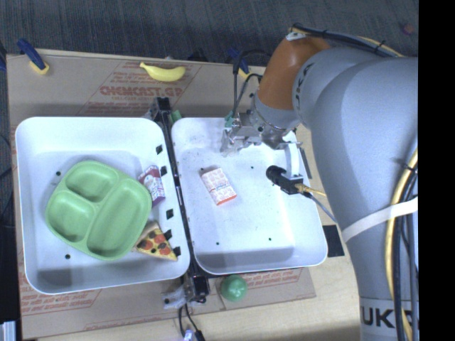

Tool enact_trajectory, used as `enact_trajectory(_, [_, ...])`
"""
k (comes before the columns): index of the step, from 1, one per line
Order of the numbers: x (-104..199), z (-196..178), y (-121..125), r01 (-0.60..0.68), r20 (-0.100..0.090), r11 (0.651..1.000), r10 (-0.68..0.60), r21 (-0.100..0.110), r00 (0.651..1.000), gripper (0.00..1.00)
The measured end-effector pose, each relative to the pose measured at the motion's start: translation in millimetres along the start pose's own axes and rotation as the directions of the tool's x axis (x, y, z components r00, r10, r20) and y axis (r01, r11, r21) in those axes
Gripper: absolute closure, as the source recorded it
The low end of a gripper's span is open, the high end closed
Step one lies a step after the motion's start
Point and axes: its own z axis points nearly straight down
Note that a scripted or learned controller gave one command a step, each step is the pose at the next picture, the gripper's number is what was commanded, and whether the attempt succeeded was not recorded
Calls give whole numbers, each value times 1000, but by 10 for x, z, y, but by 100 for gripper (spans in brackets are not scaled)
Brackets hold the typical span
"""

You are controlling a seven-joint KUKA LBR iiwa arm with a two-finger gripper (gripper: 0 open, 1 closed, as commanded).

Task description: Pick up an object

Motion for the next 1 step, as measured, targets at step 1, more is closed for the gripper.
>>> enact_trajectory(1, [743, -835, 20, -3, -2, 1000, 3, -6, 1000, 100])
